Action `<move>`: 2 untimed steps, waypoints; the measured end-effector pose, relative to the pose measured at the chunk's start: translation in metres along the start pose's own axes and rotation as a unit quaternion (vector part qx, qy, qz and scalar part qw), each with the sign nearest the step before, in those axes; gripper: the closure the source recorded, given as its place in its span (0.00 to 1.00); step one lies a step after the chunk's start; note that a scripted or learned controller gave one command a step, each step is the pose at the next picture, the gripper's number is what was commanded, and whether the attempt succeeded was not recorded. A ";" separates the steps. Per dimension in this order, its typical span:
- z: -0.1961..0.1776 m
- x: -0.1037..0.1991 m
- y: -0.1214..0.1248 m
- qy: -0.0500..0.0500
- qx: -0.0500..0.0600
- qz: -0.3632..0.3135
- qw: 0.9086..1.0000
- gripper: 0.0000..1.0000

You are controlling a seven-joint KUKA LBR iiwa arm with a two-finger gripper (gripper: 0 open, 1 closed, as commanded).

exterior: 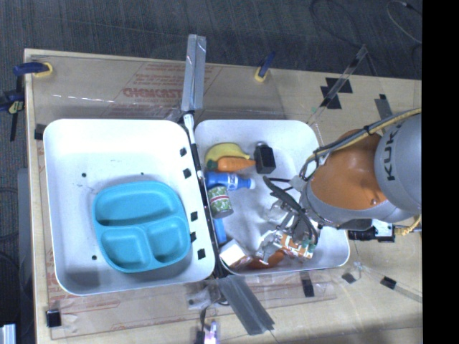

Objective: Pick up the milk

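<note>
Near edge of right bin (326, 260): end effector (276, 244) low over bin floor, arm w/ orange band (344, 181) reaching in from right. Fingers (267, 248) blurred among cables, so can't tell how far open, nor whether anything gripped. Just beside it, small orange-and-white carton, prob. the milk (297, 247), lying tilted on bin floor near front-right corner; touching or just clear of fingers, can't tell which. Brown item (247, 262) and small white box (231, 252) at front-left of same bin. Further back along divider: blue bottle (221, 196) w/ green label. Behind that: orange carrot (235, 165) across yellow fruit (224, 151), black object (264, 157) beside them. Left bin (72, 149): blue divided tray (142, 224) flat on floor. Tabletop (107, 84) beyond both bins.
</note>
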State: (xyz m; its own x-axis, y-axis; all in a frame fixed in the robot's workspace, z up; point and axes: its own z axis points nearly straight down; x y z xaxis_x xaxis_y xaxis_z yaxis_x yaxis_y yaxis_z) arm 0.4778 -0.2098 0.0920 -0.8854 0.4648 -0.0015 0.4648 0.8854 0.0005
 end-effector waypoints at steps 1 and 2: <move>0.000 0.000 0.000 0.000 0.000 0.000 1.000 0.00; 0.001 0.002 0.004 0.001 0.000 0.095 0.995 0.00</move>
